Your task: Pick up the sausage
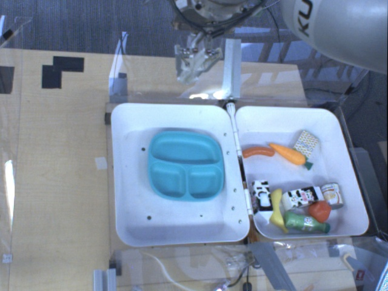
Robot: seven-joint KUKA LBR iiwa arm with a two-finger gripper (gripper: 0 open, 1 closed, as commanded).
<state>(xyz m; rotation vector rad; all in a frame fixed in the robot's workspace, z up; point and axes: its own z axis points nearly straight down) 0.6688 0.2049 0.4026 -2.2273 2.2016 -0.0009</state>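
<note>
The sausage (258, 152) is a short reddish-orange link lying flat in the right bin (339, 132), close to its left wall. Its right end touches or nearly touches an orange carrot (288, 154). My gripper (195, 62) hangs high above the bench, beyond the far edge of the bins, well away from the sausage. Its pale fingers point downward with nothing between them and look open.
The left bin (130, 162) holds a blue divided plate (185, 165). Also in the right bin are a patterned packet (306, 143), a cow-print carton (260, 196), a banana (277, 210), a milk carton (301, 197), a green bottle (306, 223), a tomato (319, 211) and a small can (331, 194).
</note>
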